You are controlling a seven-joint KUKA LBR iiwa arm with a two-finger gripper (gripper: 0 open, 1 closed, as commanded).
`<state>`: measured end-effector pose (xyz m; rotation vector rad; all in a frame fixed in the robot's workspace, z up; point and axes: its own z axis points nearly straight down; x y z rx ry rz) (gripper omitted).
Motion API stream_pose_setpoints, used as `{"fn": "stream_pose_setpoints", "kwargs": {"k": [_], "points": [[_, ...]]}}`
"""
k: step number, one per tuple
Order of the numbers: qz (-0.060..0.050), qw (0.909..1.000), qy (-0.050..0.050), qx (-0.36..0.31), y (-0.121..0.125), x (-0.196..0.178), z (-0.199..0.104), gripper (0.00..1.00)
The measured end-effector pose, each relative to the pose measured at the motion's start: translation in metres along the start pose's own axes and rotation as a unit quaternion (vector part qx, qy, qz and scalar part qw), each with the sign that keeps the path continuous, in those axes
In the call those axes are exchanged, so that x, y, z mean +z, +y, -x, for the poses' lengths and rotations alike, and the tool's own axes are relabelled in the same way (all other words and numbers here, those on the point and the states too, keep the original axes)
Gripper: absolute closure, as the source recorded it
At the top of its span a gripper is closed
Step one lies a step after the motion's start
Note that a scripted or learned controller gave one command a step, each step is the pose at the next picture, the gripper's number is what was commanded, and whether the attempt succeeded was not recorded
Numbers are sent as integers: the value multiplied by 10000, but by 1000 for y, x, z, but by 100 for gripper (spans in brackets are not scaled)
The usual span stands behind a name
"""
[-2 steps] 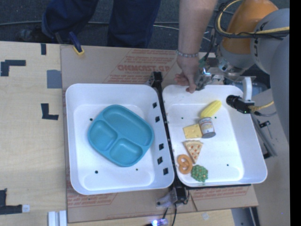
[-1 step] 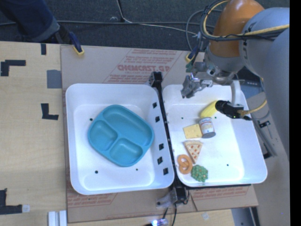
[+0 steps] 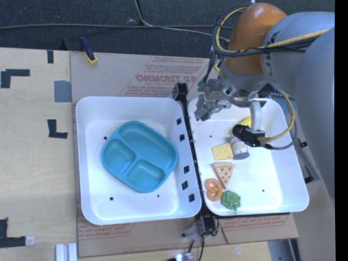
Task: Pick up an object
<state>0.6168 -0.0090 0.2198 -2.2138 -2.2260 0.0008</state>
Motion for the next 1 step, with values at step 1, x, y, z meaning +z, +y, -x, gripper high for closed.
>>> {"fn": "stream_pose_setpoints", "kwargs": {"k": [1], "points": [[-12, 10000, -5, 5, -38, 8, -45, 100]]}}
